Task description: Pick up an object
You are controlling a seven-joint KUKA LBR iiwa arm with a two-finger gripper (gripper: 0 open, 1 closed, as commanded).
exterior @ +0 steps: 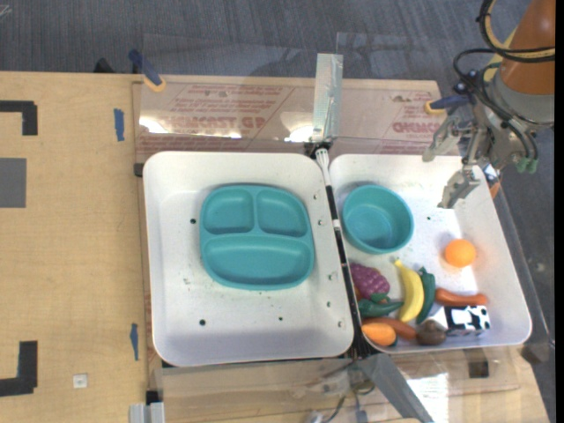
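The hand [469,167] was seen poised over the right bin's [507,236] upper right corner, its fingers spread apart and holding nothing, while the orange ball [459,253] was found just beyond it toward six o'clock, resting apart from the other toys.

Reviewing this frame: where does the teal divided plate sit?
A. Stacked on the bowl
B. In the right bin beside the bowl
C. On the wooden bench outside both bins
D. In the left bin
D: the teal divided plate lies flat in the left bin, while the teal bowl sits in the right bin.
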